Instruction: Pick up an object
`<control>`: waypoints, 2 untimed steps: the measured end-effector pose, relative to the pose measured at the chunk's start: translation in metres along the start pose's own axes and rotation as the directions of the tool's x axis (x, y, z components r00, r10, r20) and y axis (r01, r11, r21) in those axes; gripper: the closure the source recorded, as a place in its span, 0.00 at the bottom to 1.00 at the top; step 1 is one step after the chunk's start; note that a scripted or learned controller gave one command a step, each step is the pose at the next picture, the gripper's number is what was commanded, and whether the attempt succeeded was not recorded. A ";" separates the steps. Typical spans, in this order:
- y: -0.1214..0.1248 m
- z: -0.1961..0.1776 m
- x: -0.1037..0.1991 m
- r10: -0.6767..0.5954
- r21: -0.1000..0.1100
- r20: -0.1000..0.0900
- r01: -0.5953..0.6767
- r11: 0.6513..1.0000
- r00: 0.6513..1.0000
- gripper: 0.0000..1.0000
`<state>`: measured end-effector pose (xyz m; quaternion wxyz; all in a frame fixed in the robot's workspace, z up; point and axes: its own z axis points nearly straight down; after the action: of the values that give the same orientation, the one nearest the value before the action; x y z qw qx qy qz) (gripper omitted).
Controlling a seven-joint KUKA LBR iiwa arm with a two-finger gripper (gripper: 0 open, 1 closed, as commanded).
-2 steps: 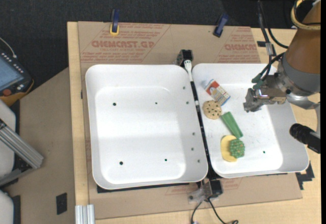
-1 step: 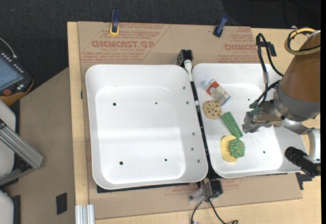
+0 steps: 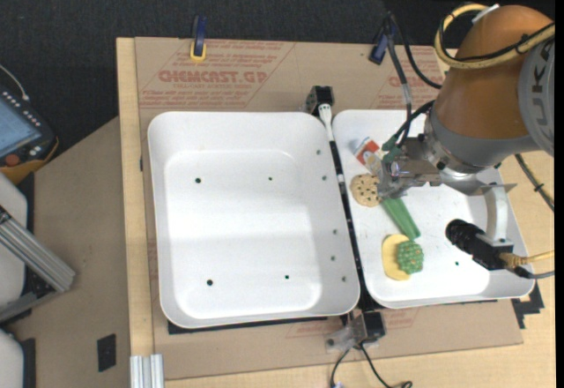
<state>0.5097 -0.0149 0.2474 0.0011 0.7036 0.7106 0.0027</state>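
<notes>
Where the arm [image 3: 493,86] overhangs the right bin [image 3: 441,289], its jaws blur.

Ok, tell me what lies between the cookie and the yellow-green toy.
In the camera view, a green stick lies slantwise between the cookie and the yellow-green toy.

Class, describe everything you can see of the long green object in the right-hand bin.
The long green object is a slim, plain green stick, plastic by the look of it. It lies flat on the right bin's floor, slanting from upper left to lower right. Its upper end runs under the gripper. Its lower end reaches a bumpy green and yellow item. A speckled tan disc sits just left of it.
</notes>
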 end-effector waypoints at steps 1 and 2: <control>-0.034 0.029 -0.077 0.018 0.011 0.003 -0.018 1.000 1.000 1.00; -0.017 -0.045 0.020 -0.001 -0.003 0.000 0.001 1.000 1.000 1.00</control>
<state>0.4922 0.0045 0.2921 0.0022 0.7032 0.7110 0.0038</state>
